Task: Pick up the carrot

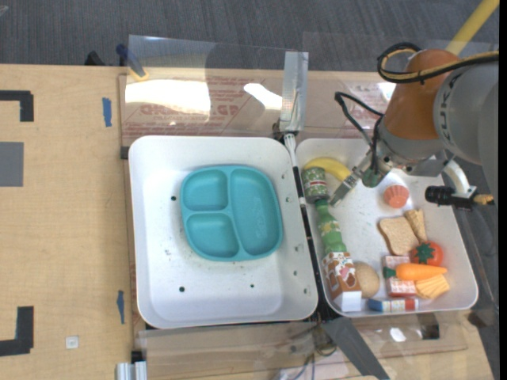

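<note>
Grey carpet up top, wooden bench (55, 236) below with two white bins. Carrot (421, 272) sits at the lower right of the right bin (463, 287), jammed against a tomato (428, 252) and bread slice (398, 234). Gripper (342, 190) hangs well apart, upper middle of that bin near the can (314, 183); can't tell how wide it's open, nothing visibly held. My worry: the clutter means it snags a neighbour instead.

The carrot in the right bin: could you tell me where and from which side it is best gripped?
Grip the carrot across its thick orange middle, coming straight down from above. It lies flat, lengthwise left to right, so the fingers should probably close front to back. The tomato and yellow piece crowd both sides.
</note>
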Action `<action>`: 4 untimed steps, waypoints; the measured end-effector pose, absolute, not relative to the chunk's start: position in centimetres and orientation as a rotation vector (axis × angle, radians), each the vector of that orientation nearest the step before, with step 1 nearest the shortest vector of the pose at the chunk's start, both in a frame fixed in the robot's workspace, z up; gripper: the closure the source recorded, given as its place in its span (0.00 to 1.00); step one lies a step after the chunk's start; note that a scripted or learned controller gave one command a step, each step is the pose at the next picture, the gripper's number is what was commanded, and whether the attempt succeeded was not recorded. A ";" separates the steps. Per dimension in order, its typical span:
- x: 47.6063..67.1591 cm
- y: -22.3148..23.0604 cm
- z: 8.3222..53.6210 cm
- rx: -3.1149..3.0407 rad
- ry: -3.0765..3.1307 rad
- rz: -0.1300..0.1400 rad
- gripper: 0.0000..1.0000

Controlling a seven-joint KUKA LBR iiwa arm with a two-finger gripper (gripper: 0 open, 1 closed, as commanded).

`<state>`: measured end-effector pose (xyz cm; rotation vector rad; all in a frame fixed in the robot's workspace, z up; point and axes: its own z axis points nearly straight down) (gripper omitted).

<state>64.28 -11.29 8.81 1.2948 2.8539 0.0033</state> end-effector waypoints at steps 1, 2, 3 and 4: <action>61.9 -21.1 8.7 1.485 2.758 -0.001 0.00; 54.1 -20.6 8.9 1.469 2.769 0.002 0.00; 48.4 -19.0 8.9 1.460 2.768 0.005 0.00; 48.4 -11.2 9.0 1.440 2.776 0.008 0.00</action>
